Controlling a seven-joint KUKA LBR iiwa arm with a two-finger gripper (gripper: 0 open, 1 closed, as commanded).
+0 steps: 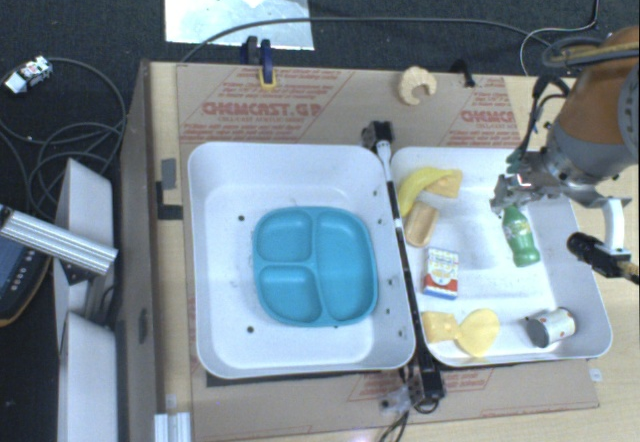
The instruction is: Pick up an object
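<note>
Yellow scraps point(464, 329) lie at 6 o'clock; the gripper point(513, 186), fingers' spread unclear, sits atop the green bottle point(520, 239), probably light, slick; grasp mid-body

Both white bins point(300, 170) look like smooth, slightly glossy plastic. The blue divided plate point(313, 265) is matt plastic. The green bottle point(520, 238) appears shiny. The bench board point(300, 100) looks like printed cardboard.
</note>
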